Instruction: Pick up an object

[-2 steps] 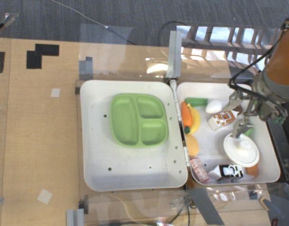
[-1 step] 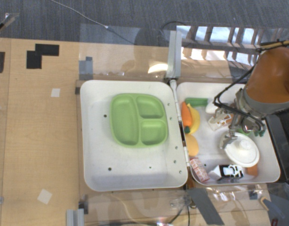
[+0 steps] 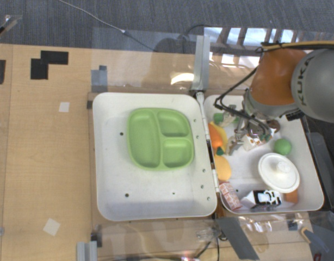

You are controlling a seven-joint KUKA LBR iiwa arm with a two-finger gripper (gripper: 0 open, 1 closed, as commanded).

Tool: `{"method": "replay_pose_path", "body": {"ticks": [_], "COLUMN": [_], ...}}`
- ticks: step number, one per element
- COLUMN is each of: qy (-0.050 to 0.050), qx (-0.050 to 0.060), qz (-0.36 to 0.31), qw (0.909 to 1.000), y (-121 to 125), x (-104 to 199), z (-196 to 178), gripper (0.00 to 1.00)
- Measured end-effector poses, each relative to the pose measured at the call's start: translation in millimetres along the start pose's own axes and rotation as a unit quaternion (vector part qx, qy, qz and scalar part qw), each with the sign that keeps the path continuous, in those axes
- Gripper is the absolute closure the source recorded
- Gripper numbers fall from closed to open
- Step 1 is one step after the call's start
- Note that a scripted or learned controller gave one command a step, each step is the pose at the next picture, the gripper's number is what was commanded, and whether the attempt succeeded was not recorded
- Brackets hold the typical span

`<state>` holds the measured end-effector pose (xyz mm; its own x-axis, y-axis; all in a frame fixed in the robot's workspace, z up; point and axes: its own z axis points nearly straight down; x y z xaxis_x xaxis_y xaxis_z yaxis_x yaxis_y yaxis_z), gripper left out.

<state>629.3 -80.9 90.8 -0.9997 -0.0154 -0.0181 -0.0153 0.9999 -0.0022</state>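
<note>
My gripper hangs low over the upper middle of the right bin, under the arm's orange band. Just left of it lie an orange carrot-like piece and a yellow piece. A small white and red item sits right beside the gripper, partly hidden by it. A green ball lies to the right. I see nothing lifted off the bin floor.
The left bin holds a green divided plate. The right bin also holds a white lidded bowl, an orange fruit, a pink packet and a black and white item. A divider wall separates the bins.
</note>
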Motion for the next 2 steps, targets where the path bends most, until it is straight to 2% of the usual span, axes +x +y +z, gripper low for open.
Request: {"method": "replay_pose_path", "body": {"ticks": [1,2], "qy": [0.002,0.002], "qx": [-0.001,0.002], "qz": [0.140,0.166], "qw": [0.9901,0.9862], "y": [-4.4,-81.0], "x": [16.0,22.3], "z": [0.7,1.4], "gripper": [0.00,0.00]}}
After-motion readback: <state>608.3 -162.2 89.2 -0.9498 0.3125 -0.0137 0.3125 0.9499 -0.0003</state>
